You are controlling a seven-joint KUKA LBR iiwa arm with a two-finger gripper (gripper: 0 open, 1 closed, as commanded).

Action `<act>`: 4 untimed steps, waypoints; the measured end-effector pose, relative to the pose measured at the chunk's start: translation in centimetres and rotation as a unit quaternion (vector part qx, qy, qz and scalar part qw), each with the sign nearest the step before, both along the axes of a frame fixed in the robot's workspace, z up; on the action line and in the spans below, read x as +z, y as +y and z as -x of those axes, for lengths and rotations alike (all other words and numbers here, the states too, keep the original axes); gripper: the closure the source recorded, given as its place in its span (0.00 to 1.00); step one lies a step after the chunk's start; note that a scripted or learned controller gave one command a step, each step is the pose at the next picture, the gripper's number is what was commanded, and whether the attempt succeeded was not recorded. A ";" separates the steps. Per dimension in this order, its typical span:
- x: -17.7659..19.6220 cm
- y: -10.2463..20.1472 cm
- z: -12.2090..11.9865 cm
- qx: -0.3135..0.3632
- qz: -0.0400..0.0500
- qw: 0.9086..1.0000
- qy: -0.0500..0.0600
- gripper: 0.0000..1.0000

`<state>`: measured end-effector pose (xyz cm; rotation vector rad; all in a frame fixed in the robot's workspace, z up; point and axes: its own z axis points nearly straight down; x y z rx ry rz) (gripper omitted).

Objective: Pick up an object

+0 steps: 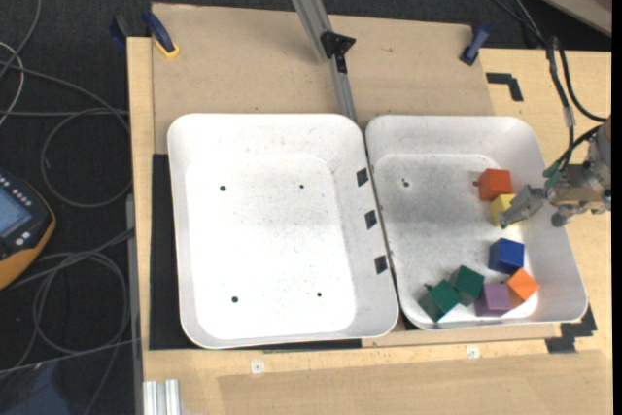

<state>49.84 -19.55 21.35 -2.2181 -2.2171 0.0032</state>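
Two shallow white plastic bins [194, 141] sit on a plywood bench; in the right one, the grey two-finger gripper [517, 207], fingers spread, hangs just beside a small yellow block [501, 203]

The gripper [520, 205] is small, built of grey and dark metal parts. Black cables [564, 97] loop above its body.
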 end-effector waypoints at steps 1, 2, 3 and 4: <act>-4.7 0.7 -0.4 0.000 0.000 1.000 0.000 0.00; -8.8 0.4 -0.3 0.000 0.001 1.000 -0.003 0.00; -7.5 0.4 -0.4 0.001 0.002 1.000 -0.006 1.00; -2.2 -0.7 -0.7 0.001 0.003 1.000 -0.006 1.00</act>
